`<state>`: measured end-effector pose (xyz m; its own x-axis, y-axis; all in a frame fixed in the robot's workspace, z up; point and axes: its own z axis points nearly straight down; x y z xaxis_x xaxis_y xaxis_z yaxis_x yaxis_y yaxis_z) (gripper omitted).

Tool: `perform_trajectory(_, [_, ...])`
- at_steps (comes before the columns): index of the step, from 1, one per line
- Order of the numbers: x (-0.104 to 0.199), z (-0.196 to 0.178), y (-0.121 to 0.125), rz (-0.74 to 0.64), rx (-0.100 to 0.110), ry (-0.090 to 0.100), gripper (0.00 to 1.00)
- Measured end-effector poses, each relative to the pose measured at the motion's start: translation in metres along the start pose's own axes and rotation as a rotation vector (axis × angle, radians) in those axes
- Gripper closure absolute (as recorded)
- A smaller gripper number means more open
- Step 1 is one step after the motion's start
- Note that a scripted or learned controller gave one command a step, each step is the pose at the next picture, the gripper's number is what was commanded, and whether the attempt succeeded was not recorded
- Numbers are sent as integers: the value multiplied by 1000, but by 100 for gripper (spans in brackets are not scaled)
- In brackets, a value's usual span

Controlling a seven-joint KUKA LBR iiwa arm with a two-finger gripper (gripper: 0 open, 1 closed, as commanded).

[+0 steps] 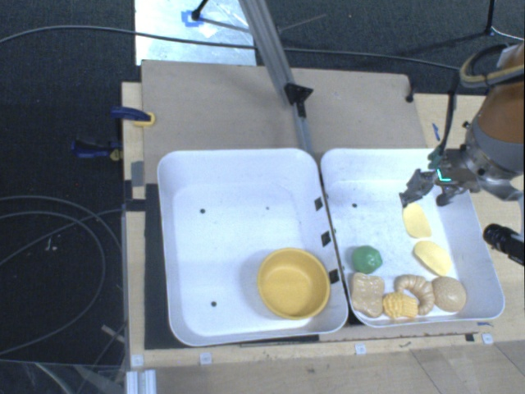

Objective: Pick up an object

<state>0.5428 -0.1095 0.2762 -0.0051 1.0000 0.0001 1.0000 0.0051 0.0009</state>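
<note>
On the left there's a white bin (189,245) with just a yellow bowl (294,281) sitting upright in its near right corner, close to the wall it shares with the other bin.

Then the right bin (361,179), which has all the small stuff. Going across: a green round thing (367,258) just past the divider, and nearer than it, a pale cream lumpy piece (367,294) touching a yellow corn-looking piece (400,306). Right next to those is a tan pretzel-ish ring (414,288), then a beige roundish lump (449,293) in the near right corner. That whole bunch is packed along the near wall, pretty much all touching each other.

A bit farther back are two pale yellow slices: one (417,220) around the middle right of the bin, and another (432,257) just nearer and to the right of it, close but apart.

The gripper (431,189) comes in from the right on the grey arm (500,150) and sits over the far right part of that bin, just beyond the first yellow slice. Its dark fingers (413,190) look spread apart with nothing between them.
</note>
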Motion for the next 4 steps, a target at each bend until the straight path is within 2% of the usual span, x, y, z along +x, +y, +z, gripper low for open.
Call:
perform_trajectory(1, [0,-1,0,0,-1,0,0])
perform_trajectory(2, [10,49,3,2,3,0,0])
perform_trajectory(4, [9,148,13,5,4,0,0])
